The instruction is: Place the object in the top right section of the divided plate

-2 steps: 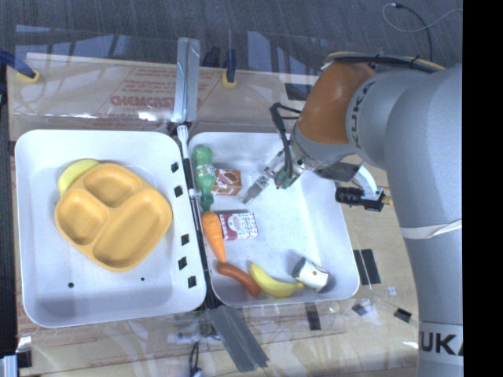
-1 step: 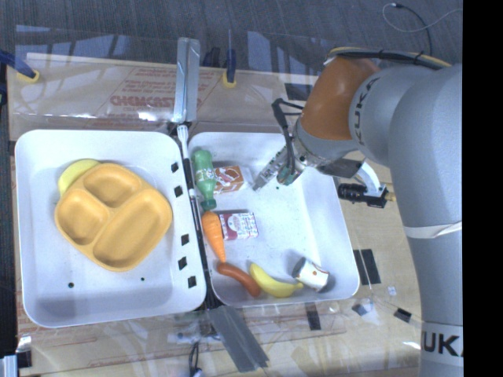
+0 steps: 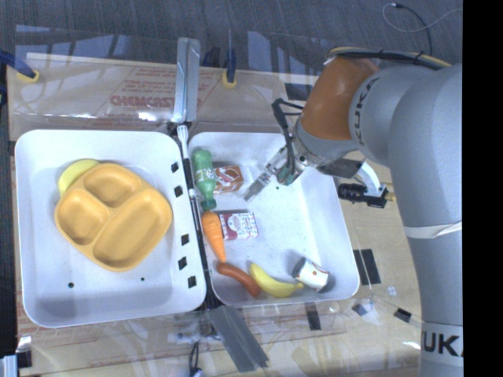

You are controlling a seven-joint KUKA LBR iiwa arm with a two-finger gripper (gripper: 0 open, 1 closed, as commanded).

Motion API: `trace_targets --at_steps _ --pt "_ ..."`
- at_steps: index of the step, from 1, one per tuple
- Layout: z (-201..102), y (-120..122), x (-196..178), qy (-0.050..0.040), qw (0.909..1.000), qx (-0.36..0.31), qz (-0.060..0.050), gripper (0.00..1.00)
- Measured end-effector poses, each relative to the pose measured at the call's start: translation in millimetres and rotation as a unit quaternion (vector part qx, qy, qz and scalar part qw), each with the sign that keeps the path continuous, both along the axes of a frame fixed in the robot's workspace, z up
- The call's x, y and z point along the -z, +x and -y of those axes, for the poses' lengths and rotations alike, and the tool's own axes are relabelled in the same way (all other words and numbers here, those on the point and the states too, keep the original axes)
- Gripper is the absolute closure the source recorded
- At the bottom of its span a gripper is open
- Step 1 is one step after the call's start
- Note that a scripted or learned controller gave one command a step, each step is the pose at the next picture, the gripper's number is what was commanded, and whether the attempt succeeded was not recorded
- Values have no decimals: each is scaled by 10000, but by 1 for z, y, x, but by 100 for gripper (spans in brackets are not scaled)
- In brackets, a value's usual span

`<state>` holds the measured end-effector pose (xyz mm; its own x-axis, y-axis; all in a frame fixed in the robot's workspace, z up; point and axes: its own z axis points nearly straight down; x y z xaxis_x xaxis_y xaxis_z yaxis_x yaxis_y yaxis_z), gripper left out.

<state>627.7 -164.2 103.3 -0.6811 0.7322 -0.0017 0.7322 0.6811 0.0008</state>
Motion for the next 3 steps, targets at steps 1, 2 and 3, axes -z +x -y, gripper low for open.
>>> trace_targets --at_steps 1,2,3 --pt "0 0 0 0 10000 0 0 0" --pt "0 0 0 0 10000 0 0 0" --pt "0 0 0 0 10000 0 0 0"
